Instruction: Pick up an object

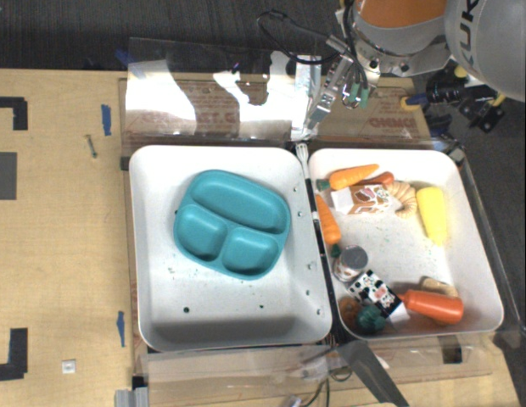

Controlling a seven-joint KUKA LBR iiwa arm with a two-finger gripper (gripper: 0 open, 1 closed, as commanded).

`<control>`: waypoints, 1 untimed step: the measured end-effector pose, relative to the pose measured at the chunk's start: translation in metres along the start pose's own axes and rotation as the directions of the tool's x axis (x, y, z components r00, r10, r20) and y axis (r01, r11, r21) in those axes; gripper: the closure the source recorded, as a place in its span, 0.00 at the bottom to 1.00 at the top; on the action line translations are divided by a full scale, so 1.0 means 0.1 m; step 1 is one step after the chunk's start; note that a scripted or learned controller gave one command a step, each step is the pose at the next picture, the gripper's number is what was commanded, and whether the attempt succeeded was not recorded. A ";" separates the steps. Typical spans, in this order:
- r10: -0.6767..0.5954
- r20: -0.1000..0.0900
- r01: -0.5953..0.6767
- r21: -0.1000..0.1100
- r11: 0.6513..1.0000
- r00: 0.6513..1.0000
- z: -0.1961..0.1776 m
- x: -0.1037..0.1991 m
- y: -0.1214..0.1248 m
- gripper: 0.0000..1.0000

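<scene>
Nearest the camera, well below the claw: a dark green lump (367, 318) in the right bin's front corner, touching a black-and-white spotted piece (373, 290). Just beside those, an orange-red cylinder (434, 306) lying on its side against the front wall of the right bin (482, 253). A little farther back, a round grey lid-like disc (354, 259). Below and left of the claw, a teal divided plate (232, 222) (three compartments, tipped a little) lying in the left bin (153, 253). Along the right bin's inner wall, a slim orange carrot (327, 220), almost straight under the claw. Farther back and to the right, a yellow corn-like piece (432, 213), a beige ridged thing (405, 197), and a white-and-brown packet (365, 197) touching another carrot (354, 175) near the bin's back wall. Beyond both bins, crinkled clear plastic (204, 100) over the bench (51, 227). Farthest back, above the gap between the bins' rear rims, the claw (312, 125), hanging tilted beneath the orange band of the arm (399, 7); nothing visible between the fingers; wide or narrow impossible to tell at this angle.
</scene>
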State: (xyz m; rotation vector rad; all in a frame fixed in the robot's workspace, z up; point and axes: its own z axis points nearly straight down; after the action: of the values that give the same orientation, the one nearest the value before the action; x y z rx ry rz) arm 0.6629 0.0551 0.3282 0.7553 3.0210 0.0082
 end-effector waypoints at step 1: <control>-0.193 -0.026 0.193 0.007 0.981 0.981 0.35 0.03 -0.45 1.00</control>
State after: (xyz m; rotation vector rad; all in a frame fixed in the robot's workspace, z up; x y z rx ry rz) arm 0.6402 0.0162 0.2925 0.4624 3.1062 -0.0005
